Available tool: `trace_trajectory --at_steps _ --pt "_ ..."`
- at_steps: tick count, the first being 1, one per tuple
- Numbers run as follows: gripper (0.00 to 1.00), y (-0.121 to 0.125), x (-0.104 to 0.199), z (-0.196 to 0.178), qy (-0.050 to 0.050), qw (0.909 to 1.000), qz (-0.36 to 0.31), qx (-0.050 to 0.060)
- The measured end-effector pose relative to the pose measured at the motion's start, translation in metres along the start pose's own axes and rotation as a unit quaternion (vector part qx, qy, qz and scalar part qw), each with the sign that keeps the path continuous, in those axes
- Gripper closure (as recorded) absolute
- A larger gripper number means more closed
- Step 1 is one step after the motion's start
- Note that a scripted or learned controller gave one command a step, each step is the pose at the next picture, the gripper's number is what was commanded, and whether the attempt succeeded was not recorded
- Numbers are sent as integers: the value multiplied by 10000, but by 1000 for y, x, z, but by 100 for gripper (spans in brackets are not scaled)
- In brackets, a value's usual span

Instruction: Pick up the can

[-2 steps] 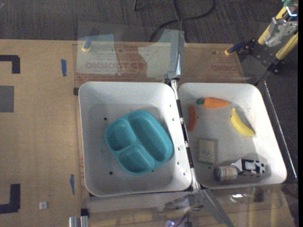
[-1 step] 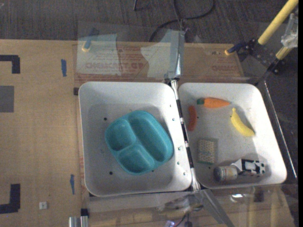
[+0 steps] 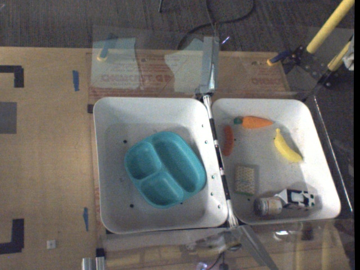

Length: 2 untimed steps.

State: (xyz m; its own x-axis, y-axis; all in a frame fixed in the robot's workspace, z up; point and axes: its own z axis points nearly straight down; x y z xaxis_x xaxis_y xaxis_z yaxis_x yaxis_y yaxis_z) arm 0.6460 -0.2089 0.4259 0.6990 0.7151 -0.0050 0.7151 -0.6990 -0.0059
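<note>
The can (image 3: 268, 206) is small, with a dull metal end and a tan label. It lies on its side near the front edge of the right bin (image 3: 323, 151). Its right end touches a black-and-white object (image 3: 301, 198). Just behind the can, a pale green textured pad (image 3: 246, 179) lies flat on the bin floor.
The right bin also holds an orange carrot (image 3: 256, 122) at the back, a darker orange piece (image 3: 228, 139) along the left wall and a yellow banana (image 3: 287, 147). A teal divided plate (image 3: 164, 168) sits in the left bin (image 3: 112, 122). Yellow-handled clamps (image 3: 320, 35) stand beyond the back right corner.
</note>
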Motion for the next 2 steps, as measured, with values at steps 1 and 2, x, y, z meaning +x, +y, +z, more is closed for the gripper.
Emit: trace_trajectory --at_steps 1,2 --pt "100 -78 88 -6 -1 10000 50 1" --pt "100 -32 47 -6 6 9990 -438 -23"
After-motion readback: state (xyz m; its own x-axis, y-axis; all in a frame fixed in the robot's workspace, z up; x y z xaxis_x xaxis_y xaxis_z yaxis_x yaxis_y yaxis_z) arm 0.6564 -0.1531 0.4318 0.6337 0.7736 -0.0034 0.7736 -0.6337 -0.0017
